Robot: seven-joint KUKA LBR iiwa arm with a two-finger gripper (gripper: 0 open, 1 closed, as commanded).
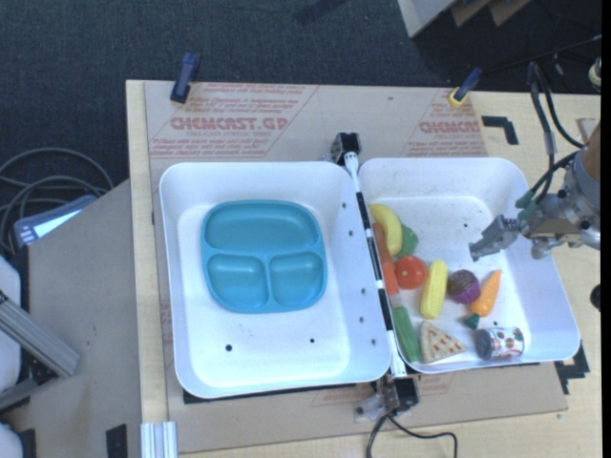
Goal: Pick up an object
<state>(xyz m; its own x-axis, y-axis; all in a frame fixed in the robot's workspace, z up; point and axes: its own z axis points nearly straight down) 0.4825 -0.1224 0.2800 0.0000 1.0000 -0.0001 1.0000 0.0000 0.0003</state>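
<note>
Toys for picking lie clustered in the right bin [549, 299]: carrot [487, 293], purple piece [463, 283], corn [433, 288]. Gripper [490, 238] hangs just above them, holding nothing; finger spread cannot be told. Recommend descending onto the carrot, nearest and clear of the wall.

This is a robotics lab or test cell, not a home. A tan board printed with red lettering [229, 122] is held down by a blue clamp [184, 77] and a yellow-tipped clamp [465, 88]. Two shallow white plastic bins [181, 284] sit side by side on it, loose grey cables [43, 175] coil on the dark carpeted floor [86, 27], and the grey robot arm [563, 213] reaches in from the right.
</note>
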